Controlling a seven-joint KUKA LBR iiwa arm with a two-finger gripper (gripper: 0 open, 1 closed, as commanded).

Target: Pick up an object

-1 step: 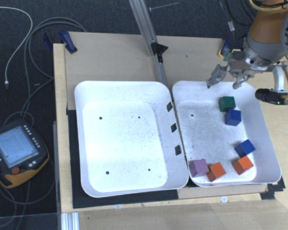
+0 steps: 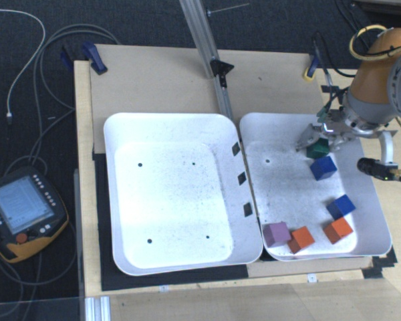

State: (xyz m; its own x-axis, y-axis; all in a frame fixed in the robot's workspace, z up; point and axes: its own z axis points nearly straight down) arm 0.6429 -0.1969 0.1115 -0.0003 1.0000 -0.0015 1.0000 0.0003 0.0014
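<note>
The aluminium mast rises toward the camera from a black clamp on the bench's far edge, crossing above the seam between the two bins. Below it, the left bin carries only dark speckling, and the right bin holds all candidate objects.

The gripper sits low over the far part of the right bin, directly above a dark green block. Its metal parts spread to either side of the block; whether they are wide, narrow or clamped cannot be resolved. A blue cube lies just beside the green block, which may crowd a grasp.

A second blue cube, two orange cubes and a purple cube are grouped at the near rim, probably because the sloped bin floor lets loose items settle there.

A teach pendant lies on the floor to the left; its screen text is illegible. No brands or labels can be read.
</note>
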